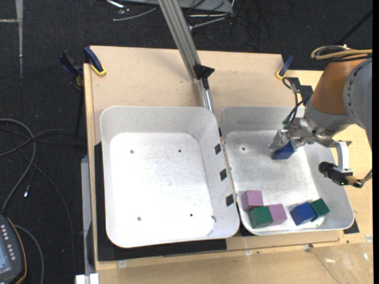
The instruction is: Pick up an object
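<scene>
A blue block sits right at the tip of the gripper, up in the far part of the right bin. The block pokes out below the grey fingers and seems to be pinched between them. The jaws look closed in on it from both sides. I cannot tell if the block is lifted or is touching the bin floor.

The right bin is white and shallow. At its near edge there is a little group of blocks. A pink block is on the left of the group. Just beside it, nearer the rim, is a dark green block. A purple block touches the dark green one on its right. A bit further right is another blue block, and a small green block sits just beside it. All five are well apart from the block at the gripper.

The left bin is white too, with small dark specks on its floor.

Both bins sit side by side on a tan board. The grey arm, with its orange band, comes in from the right. A silver pole slants down toward the spot where the bins meet.
</scene>
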You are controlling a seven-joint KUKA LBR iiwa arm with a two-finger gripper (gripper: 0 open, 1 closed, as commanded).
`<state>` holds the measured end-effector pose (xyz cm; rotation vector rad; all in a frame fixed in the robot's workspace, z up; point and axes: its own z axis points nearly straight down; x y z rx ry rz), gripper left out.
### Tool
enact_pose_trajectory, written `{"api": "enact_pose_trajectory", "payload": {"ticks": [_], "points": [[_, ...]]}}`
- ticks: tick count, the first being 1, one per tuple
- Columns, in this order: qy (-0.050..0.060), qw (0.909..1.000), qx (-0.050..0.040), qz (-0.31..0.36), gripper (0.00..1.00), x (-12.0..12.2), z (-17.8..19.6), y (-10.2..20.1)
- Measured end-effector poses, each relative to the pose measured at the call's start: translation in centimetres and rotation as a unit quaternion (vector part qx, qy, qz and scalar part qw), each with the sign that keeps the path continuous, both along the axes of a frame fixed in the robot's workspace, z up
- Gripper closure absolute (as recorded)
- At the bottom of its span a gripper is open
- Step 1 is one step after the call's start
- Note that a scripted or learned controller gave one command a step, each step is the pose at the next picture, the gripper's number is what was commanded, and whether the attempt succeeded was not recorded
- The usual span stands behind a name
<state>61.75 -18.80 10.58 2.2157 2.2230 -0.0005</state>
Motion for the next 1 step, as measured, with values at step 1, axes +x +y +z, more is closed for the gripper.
{"api": "enact_pose_trajectory", "payload": {"ticks": [1], "points": [[-0.004, 1.0, 0.0021, 0.004, 1.0, 4.66, 7.13, 9.26]]}}
